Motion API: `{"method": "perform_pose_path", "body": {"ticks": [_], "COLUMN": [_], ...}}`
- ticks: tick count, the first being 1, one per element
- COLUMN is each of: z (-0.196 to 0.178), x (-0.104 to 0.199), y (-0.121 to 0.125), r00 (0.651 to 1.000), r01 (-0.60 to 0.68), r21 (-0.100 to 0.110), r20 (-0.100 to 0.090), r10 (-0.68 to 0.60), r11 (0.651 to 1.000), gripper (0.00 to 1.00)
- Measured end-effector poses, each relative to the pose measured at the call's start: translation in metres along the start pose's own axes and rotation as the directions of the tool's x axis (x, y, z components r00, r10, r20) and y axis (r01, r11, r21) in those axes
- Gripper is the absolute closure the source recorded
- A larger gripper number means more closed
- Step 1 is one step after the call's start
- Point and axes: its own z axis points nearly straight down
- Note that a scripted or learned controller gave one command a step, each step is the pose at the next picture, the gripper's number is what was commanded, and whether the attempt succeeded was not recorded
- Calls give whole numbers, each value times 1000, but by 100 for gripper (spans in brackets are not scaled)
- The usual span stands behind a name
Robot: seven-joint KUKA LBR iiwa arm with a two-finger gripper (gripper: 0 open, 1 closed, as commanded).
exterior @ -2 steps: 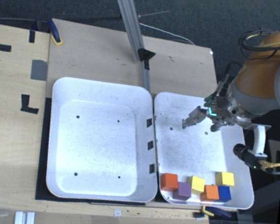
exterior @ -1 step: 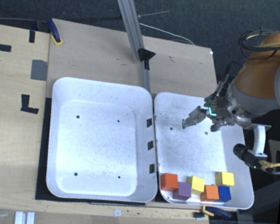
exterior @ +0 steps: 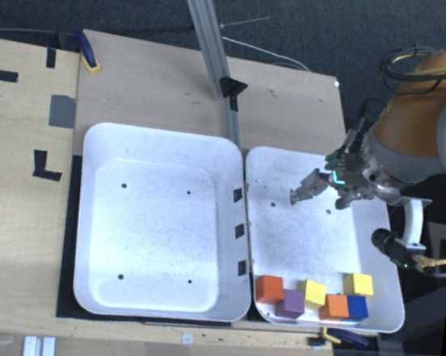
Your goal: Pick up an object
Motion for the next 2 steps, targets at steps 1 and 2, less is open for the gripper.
{"method": "perform_pose_path", "body": {"ticks": [1, 2], "z": [-3, -57], "x": [-8, 22], "y": [-27, -61], "r00": [1000, 1000], "r01": [0, 4], "r21": [2, -4], "r20": [1, -1], "r10": [0, -4], "r11": [1000, 1000], "gripper": [0, 0]}}
